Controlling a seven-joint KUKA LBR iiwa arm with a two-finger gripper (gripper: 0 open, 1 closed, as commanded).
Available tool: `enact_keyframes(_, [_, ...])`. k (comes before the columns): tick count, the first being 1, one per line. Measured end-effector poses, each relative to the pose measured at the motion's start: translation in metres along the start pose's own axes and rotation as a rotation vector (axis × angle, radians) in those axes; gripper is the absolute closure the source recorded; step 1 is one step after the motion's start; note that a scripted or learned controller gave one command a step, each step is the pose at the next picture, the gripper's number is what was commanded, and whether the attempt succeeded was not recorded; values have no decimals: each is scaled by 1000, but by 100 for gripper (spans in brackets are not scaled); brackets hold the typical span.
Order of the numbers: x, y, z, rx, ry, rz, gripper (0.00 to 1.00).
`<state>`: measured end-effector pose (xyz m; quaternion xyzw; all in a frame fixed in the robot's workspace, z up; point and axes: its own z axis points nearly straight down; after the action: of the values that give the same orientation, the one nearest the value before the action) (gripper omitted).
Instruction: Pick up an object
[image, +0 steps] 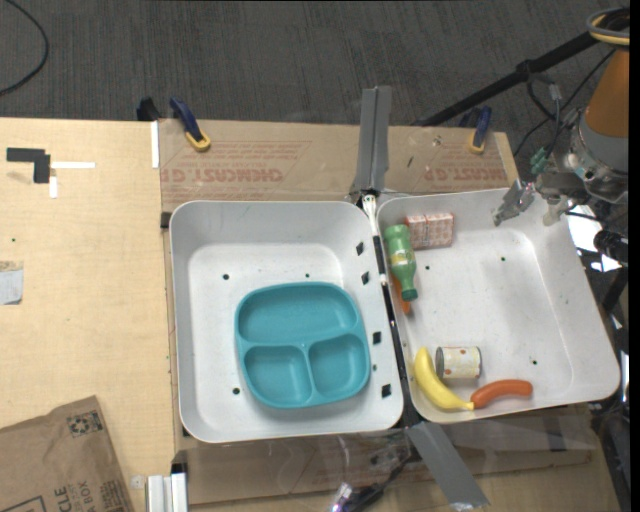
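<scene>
While the grey arm with its orange band (612, 95) reaches in from the right, its two-finger gripper (533, 203) hangs over the far right corner of the right-hand shallow white bin (520, 290). Whether its jaws stand apart or closed cannot be told at this size; nothing is seen between them.

The right-hand bin holds five things. A green plastic bottle (400, 256) lies along the left wall, and a small pink and white carton (431, 229) sits just beside it at the far wall. A slim orange piece (407, 291), perhaps a toy carrot, lies at the bottle's near end. Towards the near wall, a yellow toy banana (432, 384) curves beside a small cylindrical tin with a pale label (459, 362), and an orange-red toy sausage (502, 391) lies just right of the banana's tip. All of these lie well apart from the gripper.

The left-hand shallow white bin (200, 300) bears a teal plastic plate with three compartments (303, 343). Both bins rest on brown cardboard (270, 165), held by blue and yellow clamps (190, 124) at the far edge.
</scene>
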<state>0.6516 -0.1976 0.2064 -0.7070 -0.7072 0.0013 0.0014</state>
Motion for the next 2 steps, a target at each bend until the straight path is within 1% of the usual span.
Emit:
enact_keyframes(1, [68, 8, 85, -2, -1, -23, 0])
enact_keyframes(2, [94, 12, 101, -15, -12, 16, 0])
